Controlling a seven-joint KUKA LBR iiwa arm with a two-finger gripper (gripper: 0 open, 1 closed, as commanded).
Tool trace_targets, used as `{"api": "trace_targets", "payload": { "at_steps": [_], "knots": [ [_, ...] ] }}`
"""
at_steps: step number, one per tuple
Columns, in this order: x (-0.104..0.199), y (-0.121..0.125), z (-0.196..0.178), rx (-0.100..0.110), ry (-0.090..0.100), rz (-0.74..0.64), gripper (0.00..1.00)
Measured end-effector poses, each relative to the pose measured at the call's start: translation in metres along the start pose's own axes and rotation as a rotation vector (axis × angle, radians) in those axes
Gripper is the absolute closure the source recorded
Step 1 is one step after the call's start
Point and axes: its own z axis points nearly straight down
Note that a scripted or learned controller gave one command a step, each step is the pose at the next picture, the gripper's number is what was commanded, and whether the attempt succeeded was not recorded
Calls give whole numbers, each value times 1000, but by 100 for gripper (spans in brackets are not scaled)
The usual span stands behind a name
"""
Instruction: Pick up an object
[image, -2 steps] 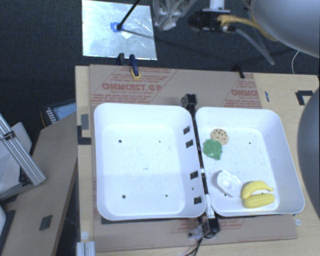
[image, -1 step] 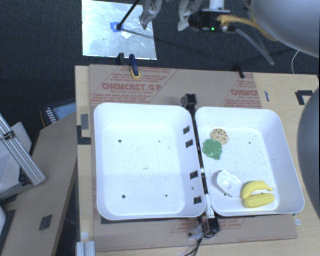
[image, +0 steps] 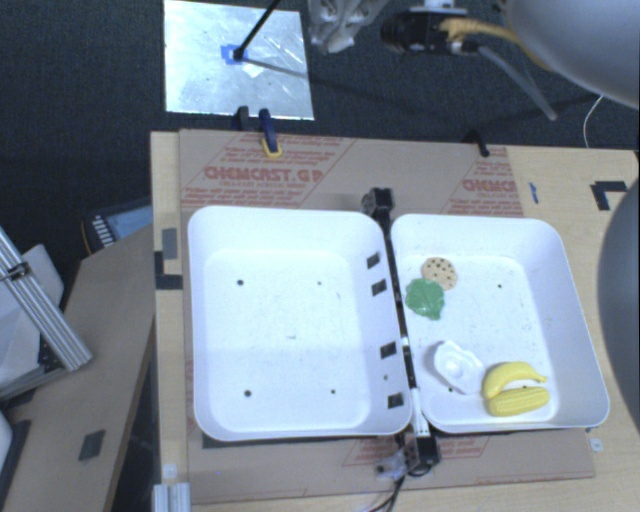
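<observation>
Right bin (image: 560, 262) served as landmark — all four objects lay inside it. Cookie (image: 438, 271) sat near its left wall, toward far side; green leaf piece (image: 425, 298) just beside cookie, nearer camera. White egg-like piece (image: 453, 365) lay near bin's front; banana (image: 513, 378) and corn cob (image: 517, 401) touching, at front-right of bin. Left bin (image: 215, 330) adjoined its left wall. Gripper (image: 335, 25) hung well beyond bin's far edge — grip state could not be told

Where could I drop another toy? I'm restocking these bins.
The left bin has open floor wall to wall. In the right bin, only the strip along its right wall is free; cookie, green piece, white piece and banana crowd its left and near side.
</observation>
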Motion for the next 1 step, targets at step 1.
{"api": "trace_targets", "payload": {
  "at_steps": [1],
  "knots": [
    [0, 0, -11, -2, 0, -4, 100]
  ]
}}
